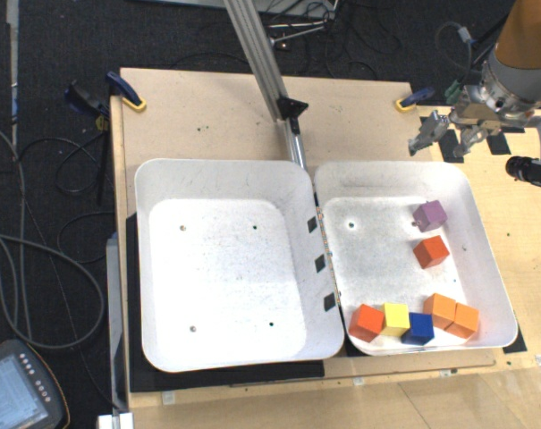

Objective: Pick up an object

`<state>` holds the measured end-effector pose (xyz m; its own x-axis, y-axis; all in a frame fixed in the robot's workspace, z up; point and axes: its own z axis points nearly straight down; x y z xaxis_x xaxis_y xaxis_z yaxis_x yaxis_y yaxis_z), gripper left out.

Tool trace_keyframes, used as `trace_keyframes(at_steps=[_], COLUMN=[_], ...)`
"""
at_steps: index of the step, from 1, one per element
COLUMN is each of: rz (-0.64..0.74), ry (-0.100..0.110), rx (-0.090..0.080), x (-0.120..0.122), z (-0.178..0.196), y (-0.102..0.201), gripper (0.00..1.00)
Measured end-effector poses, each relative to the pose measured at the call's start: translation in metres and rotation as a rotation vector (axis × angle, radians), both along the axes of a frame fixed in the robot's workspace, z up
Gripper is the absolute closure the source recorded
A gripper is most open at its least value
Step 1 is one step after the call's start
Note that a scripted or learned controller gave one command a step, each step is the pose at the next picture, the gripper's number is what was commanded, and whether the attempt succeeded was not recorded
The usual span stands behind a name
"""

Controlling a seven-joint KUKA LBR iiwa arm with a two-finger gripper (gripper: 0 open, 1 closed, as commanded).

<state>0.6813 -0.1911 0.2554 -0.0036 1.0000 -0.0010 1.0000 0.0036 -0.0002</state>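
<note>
The right bin [485, 266] holds several small blocks. A purple block [429, 214] and a red-orange block [431, 251] lie near its middle right. Along its front edge sit an orange-red block [368, 322], a yellow block [396, 316], a blue block [419, 328] and two orange blocks [454, 315]. My gripper [440, 139] hovers above the bench just behind the right bin's far rim, fingers spread open, with nothing between them.
The left bin [154, 239] lies beside the right one. A grey metal pole [257, 47] slants down to the seam between the bins. Clamps [127, 92] grip the bench's back corners. Cables cross the dark floor at left.
</note>
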Motion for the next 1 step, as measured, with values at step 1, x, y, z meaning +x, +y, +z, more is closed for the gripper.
trace_keyframes(at_steps=[1], rz=[0.0], ry=[0.0], rx=[0.0], x=[0.0], z=[-0.0001], y=[0.0001], gripper=[0.0])
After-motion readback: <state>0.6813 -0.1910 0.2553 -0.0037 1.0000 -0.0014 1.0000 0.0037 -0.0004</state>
